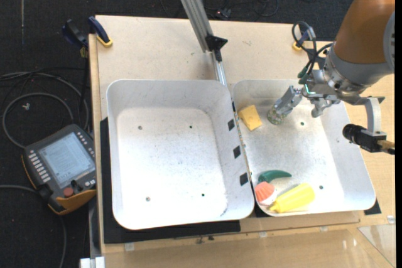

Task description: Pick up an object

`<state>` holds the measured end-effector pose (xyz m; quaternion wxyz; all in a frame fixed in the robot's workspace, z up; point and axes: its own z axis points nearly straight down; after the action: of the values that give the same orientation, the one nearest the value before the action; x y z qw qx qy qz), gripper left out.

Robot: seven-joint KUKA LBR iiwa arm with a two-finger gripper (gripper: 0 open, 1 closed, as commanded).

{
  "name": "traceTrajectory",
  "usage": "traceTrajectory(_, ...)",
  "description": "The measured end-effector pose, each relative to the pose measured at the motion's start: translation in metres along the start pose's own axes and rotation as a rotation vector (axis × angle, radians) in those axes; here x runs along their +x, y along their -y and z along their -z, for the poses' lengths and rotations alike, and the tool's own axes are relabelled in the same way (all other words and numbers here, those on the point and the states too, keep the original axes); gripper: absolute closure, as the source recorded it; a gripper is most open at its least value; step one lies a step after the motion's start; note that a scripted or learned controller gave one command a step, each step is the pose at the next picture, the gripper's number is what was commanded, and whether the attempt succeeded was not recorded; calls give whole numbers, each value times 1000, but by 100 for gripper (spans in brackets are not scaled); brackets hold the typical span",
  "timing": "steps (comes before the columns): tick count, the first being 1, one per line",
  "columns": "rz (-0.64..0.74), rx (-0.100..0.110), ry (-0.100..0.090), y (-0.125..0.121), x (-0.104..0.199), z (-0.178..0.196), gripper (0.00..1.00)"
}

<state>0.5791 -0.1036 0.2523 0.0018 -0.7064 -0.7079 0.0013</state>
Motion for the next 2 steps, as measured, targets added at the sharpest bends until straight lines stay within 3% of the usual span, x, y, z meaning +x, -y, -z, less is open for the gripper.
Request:
traceTrajectory(1, -2, -4, 1, -1, 0, 2, 0)
traceTrajectory(2, -2, 0, 1, -11, -1, -51, 0)
